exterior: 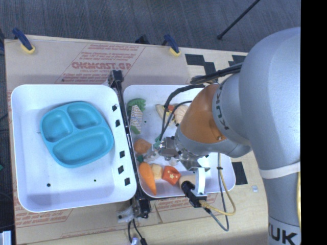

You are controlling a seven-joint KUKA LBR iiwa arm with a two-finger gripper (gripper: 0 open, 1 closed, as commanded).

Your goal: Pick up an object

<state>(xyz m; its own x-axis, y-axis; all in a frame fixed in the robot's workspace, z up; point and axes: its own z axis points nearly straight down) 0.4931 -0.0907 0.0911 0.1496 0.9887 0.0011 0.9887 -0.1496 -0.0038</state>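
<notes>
Start at your left: the left bin (25, 152) carries a blue tray (76, 133), three compartments, lying flat and well apart from the action. Nothing there is at risk.

Cross the clips on the shared wall and you're in the right bin (148, 93), where the pickable things sit. Near the wall at the top, a corn cob (136, 117) with green husk. Below it a small orange ball (142, 146). Lower still, a carrot (147, 175) just beside a red piece (171, 175), likely a strawberry, both near the front wall. Higher up, something pale (180, 113) peeks out beside the orange band.

Now the arm (265, 101): it comes in from the right and its wrist hangs over the bin's middle. The gripper (171, 149) sits low among the toys, but the wrist covers it, so you cannot tell how it stands, or whether anything is in it.

Here's what could go wrong, as I judge it. The items are crowded, so a descent here could land between the ball, carrot and red piece, nudging them apart and closing on air. Round toys may roll off the pads. The carrot lies close to the front wall, leaving little room on that side. And watch the loose cable (219, 211) hanging over the front edge; it could snag on the rim during a lift.
</notes>
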